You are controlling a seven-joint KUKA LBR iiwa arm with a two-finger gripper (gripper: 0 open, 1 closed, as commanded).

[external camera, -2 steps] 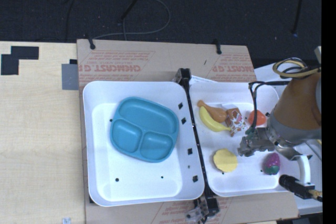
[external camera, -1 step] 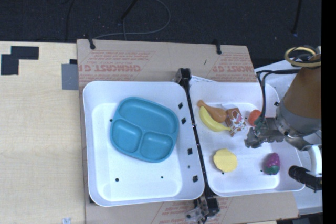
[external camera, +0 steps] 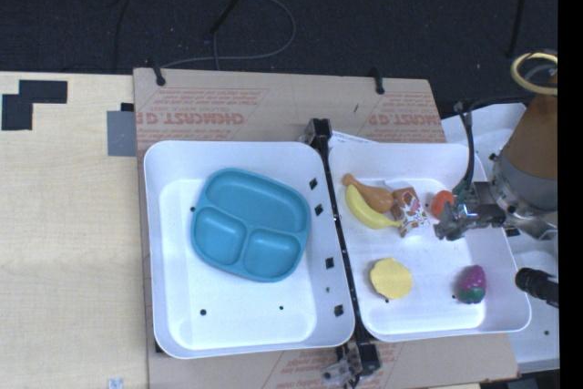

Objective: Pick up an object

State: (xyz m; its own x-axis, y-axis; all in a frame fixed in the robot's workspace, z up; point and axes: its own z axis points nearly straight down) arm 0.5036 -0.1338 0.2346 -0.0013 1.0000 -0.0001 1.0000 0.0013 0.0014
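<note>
**Arm low over the right bin, beside the orange piece**

Two shallow white bins sit side by side on the desk, resting on a sheet of brown cardboard. The left bin holds a blue divided plate, lying flat near its middle.

The right bin carries the small things. A yellow banana lies near the bin's upper left, with a brown drumstick-shaped toy across its top. Just to their right is a small red-and-white patterned packet. A flat yellow round piece sits lower in the bin, and a pink-and-green toy lies toward the lower right corner — well apart from the rest.

The arm comes in from the right, its gripper down at the bin's right side. A small orange object is right against the gripper's tip; whether it sits between the fingers cannot be told, nor whether the fingers are apart or together — they are too dark and small here.
</note>
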